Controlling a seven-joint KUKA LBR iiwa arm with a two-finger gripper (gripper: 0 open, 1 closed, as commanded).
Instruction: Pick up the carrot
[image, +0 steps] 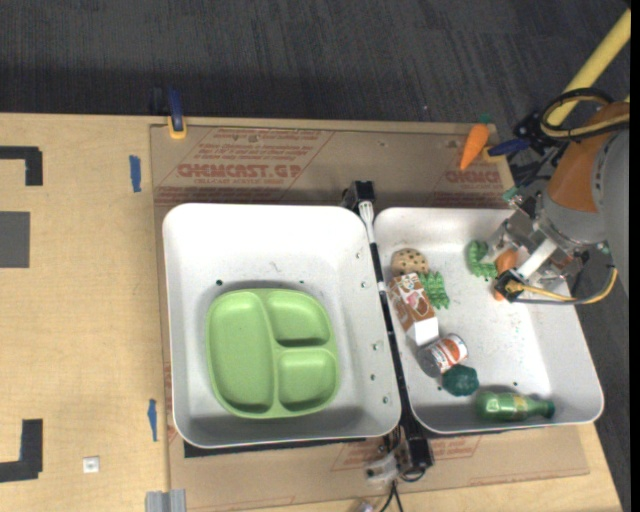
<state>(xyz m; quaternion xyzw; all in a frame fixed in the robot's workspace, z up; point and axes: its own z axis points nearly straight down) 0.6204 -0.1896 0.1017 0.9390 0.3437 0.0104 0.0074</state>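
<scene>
Orange carrot (503, 262) with a green leafy top lies near the right bin's (565, 350) far right side, touching or just under the gripper (520, 268). We judge it a light, stiff, smooth toy that is likely slippery and best taken across the orange body. We cannot tell whether the gripper is spread or clamped.

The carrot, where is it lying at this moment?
The carrot lies outside both bins, on the cardboard behind the right bin, near its far right corner and above the pincer.
</scene>
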